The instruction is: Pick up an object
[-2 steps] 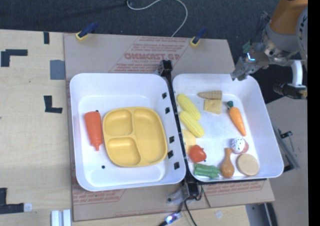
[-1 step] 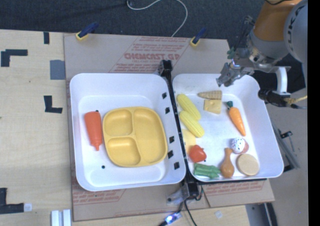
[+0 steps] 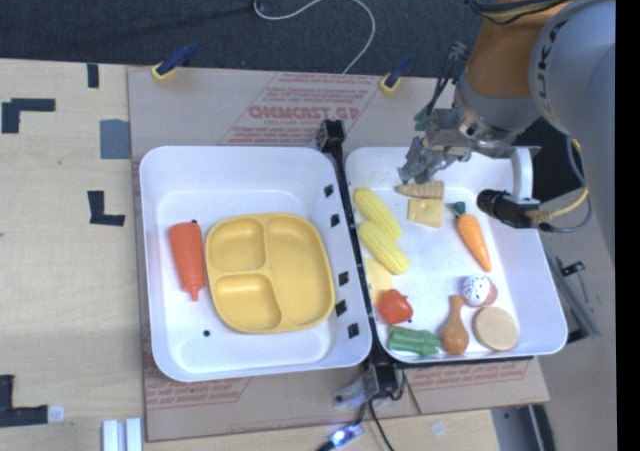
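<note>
You are looking at a desk (image 3: 60,239) carrying 2 white bins: the left bin (image 3: 160,179) is holding a yellow divided tray (image 3: 268,271) and an orange-red sausage-shaped toy (image 3: 186,257), while the right bin (image 3: 535,334) is holding everything else. The arm (image 3: 520,39) is reaching in over the far edge of the right bin, and its gripper (image 3: 422,171) is hanging just above a slice of cheese (image 3: 425,207). I cannot tell whether the gripper is wide or narrow, and nothing is showing between its tips.

The likeliest target, in my judgement, is that cheese slice, lying flat near the bin's far wall with 2 corn cobs (image 3: 380,229) to one side and a carrot (image 3: 473,241) to the other. Being thin and flat, it is probably offering little to pinch, so the gripper may be closing on nothing or sliding it along the floor. The far wall is sitting close, so a descent may be clipping it. A drifting approach may be nudging the nearer corn cob. The smaller pieces near the front, a tomato (image 3: 394,307), a chicken leg (image 3: 455,327), an egg (image 3: 478,289), are sitting well apart and should be staying safe.
</note>
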Action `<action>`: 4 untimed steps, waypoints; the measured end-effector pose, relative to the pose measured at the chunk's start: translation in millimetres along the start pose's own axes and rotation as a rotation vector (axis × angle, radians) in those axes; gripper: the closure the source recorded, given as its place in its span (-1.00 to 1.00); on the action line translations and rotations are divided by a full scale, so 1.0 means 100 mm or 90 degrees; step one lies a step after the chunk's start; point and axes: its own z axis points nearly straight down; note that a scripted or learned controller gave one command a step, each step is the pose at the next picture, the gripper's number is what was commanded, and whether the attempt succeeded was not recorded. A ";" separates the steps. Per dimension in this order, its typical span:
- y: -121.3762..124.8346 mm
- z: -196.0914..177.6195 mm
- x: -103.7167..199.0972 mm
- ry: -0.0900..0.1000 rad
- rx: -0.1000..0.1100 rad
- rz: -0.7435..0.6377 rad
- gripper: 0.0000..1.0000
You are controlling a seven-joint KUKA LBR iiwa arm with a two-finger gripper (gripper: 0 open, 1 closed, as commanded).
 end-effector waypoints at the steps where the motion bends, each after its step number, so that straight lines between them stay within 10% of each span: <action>1: -0.11 0.04 0.60 0.000 0.000 -0.001 1.00; 4: -0.26 -0.15 0.82 -0.001 -0.001 0.003 1.00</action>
